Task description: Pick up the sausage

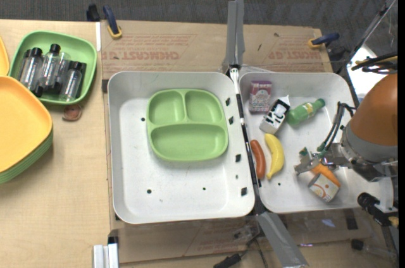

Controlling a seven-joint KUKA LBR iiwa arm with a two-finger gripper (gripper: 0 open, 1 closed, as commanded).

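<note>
The sausage [257,158] is a reddish-orange link lying lengthwise against the left wall of the right bin [297,203]. A yellow banana [274,155] lies right beside it, on its right. My gripper [309,163] hangs low over the right bin, well to the right of the banana and apart from the sausage. It is just above and left of a small white and orange carton [324,184]. The arm's orange band [380,112] rises behind the gripper at the right edge.
The right bin also holds a green bottle [305,111], a black and white carton [275,116] and a pink box [260,96]. A green divided plate [187,124] lies in the left bin [126,191]. Off to the left are yellow plates [22,134] and a green tray of bottles [54,67].
</note>
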